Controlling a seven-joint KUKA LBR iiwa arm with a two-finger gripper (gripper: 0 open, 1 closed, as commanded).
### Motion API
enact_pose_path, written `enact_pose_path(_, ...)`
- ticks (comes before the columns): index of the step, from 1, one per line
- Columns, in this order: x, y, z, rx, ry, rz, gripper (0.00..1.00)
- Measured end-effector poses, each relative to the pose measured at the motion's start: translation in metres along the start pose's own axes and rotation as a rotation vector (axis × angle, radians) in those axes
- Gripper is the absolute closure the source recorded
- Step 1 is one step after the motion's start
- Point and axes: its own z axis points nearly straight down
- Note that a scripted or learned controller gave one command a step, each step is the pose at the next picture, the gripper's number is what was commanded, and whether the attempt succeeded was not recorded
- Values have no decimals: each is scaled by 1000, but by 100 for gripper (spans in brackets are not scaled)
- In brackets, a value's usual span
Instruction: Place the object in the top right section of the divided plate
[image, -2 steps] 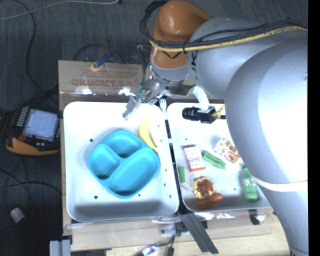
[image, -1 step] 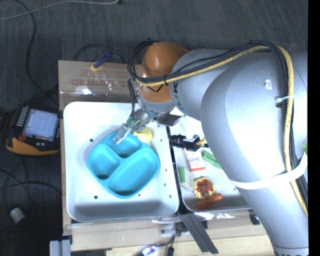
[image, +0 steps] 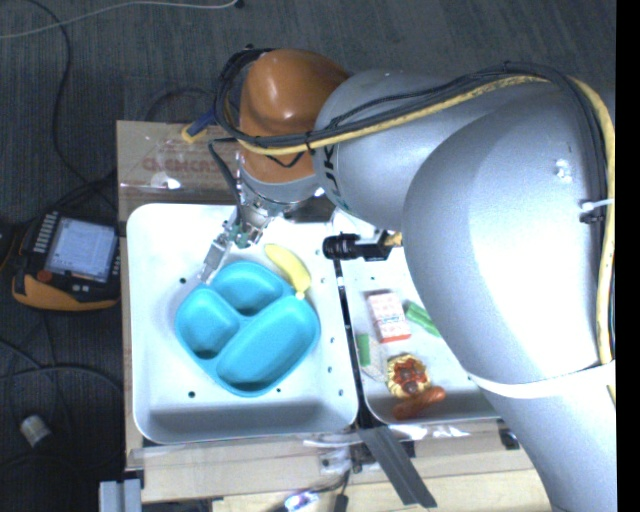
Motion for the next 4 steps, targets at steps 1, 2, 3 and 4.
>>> enact_pose_path(1, 0, 0, 0, 0, 0, 0, 0)
enact_pose_path(2, 30, -15, 34, -3, -4, -81, 0)
enact_pose_path(3, 76, -1, -17, 0, 1, -2, 0)
enact_pose_path(4, 76, -1, -22, 2, 6, -1, 100)
